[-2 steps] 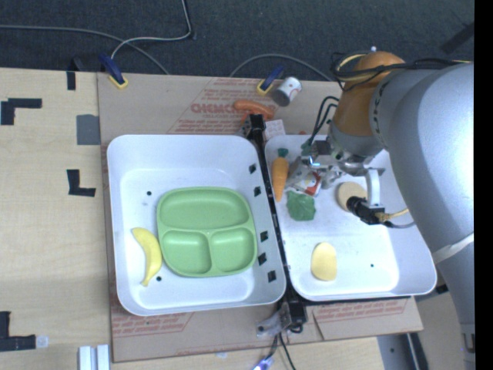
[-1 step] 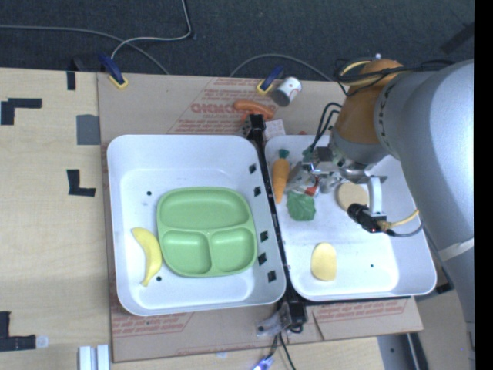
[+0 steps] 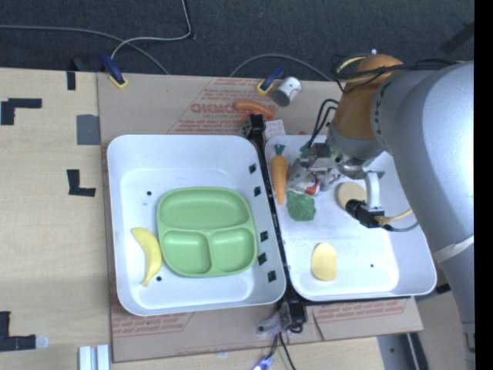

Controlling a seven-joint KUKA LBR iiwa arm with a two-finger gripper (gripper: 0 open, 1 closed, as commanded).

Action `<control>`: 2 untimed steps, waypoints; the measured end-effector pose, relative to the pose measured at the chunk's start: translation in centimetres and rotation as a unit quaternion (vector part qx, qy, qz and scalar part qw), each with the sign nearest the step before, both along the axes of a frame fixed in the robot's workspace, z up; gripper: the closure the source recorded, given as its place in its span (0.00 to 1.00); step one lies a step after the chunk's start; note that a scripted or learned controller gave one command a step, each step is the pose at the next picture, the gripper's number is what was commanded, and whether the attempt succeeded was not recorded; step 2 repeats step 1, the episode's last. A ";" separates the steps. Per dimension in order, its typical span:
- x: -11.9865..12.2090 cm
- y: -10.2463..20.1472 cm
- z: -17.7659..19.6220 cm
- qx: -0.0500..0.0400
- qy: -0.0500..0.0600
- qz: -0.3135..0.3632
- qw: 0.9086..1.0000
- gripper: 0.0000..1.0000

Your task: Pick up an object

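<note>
The claw (image 3: pixel 314 174) sits low in the right white plastic bin (image 3: pixel 400 272), right of frame centre; how far it is spread cannot be told. Touching it below lies a crumpled green leafy toy (image 3: pixel 301 207), with an orange carrot (image 3: pixel 278 177) just left. A pale yellow lemon-shaped piece (image 3: pixel 324 261) lies lower. The left bin (image 3: pixel 127 168) holds a green divided plastic tray (image 3: pixel 206 231) and a yellow banana (image 3: pixel 148 253).

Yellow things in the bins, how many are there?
2 in plain sight. A banana lies in the left bin, left of the green tray. A yellow lemon-like piece lies in the right bin, near its front. The arm may hide others.
</note>
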State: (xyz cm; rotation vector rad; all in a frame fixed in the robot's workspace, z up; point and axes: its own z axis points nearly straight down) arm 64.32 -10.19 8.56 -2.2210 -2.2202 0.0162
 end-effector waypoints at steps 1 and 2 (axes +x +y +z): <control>0.4 -0.1 0.0 0.002 -0.004 0.001 1.000 0.00; 0.4 -0.1 0.0 0.002 -0.004 0.001 1.000 0.00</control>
